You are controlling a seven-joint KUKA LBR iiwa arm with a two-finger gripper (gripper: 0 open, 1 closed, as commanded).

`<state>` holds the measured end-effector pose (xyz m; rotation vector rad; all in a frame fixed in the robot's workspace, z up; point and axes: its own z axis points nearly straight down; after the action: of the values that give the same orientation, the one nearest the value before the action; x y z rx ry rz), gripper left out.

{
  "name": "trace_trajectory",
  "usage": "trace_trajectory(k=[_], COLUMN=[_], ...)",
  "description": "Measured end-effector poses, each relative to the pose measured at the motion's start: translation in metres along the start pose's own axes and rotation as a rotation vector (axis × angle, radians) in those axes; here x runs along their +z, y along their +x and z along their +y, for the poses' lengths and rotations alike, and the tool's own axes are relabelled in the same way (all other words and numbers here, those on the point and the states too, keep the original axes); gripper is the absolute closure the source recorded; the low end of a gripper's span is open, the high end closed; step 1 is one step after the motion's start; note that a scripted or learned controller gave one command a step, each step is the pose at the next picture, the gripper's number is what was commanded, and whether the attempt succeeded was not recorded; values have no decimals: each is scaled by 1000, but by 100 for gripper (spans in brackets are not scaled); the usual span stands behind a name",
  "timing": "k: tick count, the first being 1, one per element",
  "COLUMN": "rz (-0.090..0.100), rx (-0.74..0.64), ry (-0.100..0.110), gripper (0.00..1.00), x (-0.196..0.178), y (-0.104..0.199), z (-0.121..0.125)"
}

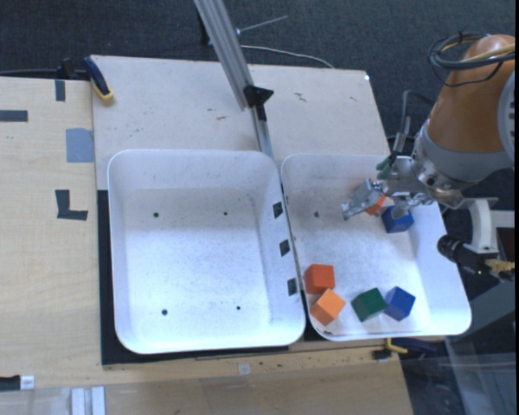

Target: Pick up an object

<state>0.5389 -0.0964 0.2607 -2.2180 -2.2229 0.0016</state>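
My gripper (361, 204) hangs over the upper part of the right bin (329, 175), coming in from the right. A small orange piece (377, 204) shows right against it, and I cannot tell whether it is held. A blue block (399, 221) lies just below and to the right of the gripper. Along the bin's near side sit a red-orange cube (320, 277), a lighter orange cube (329, 305), a green cube (369, 304) and a blue cube (401, 302).
The left bin (125, 232) stands beside the right one, their walls touching. A slanted metal rail (229, 46) reaches down to the bins' far edge. A yellow-handled tool (99, 80) lies at the bench's far left.
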Motion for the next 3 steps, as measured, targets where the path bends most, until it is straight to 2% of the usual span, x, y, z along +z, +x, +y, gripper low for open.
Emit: trace_trajectory(k=[1, 2, 3], rz=[-3, -5, -4], rx=[1, 2, -1], ry=[3, -11, -2], gripper=[0, 0, 100], x=[107, -26, -31], y=[-38, -102, -100], z=[66, 107, 106])
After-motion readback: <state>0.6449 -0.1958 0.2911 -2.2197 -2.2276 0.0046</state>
